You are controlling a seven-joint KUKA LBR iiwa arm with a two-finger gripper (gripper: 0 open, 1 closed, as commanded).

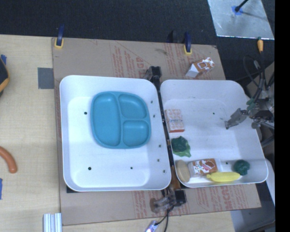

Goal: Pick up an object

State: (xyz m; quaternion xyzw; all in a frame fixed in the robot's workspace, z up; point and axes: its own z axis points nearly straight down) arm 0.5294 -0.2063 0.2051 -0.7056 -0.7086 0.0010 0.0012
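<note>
1. The gripper (pixel 238 117) sits at the right edge of the frame, over the right side of the right bin (pixel 203 93). Whether it is released or clenched cannot be told. Nothing is visibly in it.
2. Below the gripper, in the lower right corner of that bin, a dark green round object (pixel 241 166) lies just beside a yellow banana (pixel 224 177).
3. Touching the banana on its left is a small carton with a red and white label (pixel 199 168), lying on its side along the bin's lower wall.
4. Above the carton, near the bin's left wall, lies a green leafy toy (pixel 181 146), and above that a small pink and white packet (pixel 174 120).
5. The left bin (pixel 72 129) holds a blue divided plate (pixel 120 119) in its upper middle.
6. On the counter (pixel 24 105), a small milk carton (pixel 200 67) lies above the right bin, and a sausage (pixel 6 158) lies at the left of the frame.
</note>
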